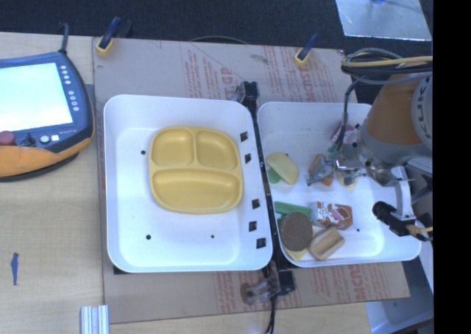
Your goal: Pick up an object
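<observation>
My gripper (340,166) is low in the right bin (368,250), near the middle of it, below the grey and orange wrist (394,121). A small brown and grey object (319,171) lies right against the gripper's left side; whether it is held I cannot make out. A pale yellow-green piece (282,168) lies further left. Nearer the front lie a red and white packet (333,214), a round brown disc (296,231), a tan bun-like piece (327,243) and a green strip (288,209).
The left bin (129,178) holds a yellow divided plate (196,169). A black divider with clips (256,178) runs between the bins. A teach pendant (40,115) sits at the far left on the bench. Cables (383,62) loop above the arm.
</observation>
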Controlling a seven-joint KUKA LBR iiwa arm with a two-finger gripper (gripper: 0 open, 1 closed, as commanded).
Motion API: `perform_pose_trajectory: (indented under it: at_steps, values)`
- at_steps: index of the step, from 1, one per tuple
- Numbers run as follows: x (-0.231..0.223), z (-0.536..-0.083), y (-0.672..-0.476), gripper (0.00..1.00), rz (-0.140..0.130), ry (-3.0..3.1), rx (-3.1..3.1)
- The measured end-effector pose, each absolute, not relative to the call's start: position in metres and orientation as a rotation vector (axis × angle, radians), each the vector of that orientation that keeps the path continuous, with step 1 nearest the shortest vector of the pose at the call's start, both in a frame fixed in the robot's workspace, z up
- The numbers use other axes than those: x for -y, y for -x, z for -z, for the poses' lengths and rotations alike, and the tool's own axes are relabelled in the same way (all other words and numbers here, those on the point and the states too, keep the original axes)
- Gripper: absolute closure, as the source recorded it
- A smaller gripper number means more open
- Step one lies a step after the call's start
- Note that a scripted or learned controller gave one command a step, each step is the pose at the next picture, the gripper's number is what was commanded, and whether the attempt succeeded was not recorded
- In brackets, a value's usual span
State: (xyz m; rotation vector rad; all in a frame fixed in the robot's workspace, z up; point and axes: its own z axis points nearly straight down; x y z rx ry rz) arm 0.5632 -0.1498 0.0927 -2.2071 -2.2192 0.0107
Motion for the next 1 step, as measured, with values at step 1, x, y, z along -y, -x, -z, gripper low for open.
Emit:
perform_pose_trajectory:
  at_steps: [1]
  values:
    - [0.1156, -0.0927, -0.5834, 0.00, 0.000, 2.214, 2.231]
